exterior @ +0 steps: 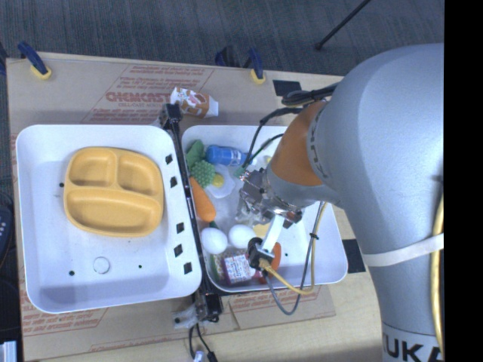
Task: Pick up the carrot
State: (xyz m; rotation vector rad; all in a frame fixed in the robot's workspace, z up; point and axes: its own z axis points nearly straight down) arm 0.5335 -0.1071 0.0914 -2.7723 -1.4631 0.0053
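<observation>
The carrot (201,200) is orange and lies lengthwise against the left wall of the right bin (329,256), below a green bumpy vegetable (199,169). My gripper (250,202) hangs low over the middle of that bin, a short way to the right of the carrot and apart from it. The grey arm with its orange band (299,154) covers the bin's right half. Nothing shows held in the gripper.
Around the gripper lie a blue bottle (223,155), two white eggs (213,240) (240,235), a red-labelled pack (235,268) and a small orange thing (276,256). The left bin (45,277) holds a yellow divided plate (113,189). A small carton (195,102) sits behind the bins.
</observation>
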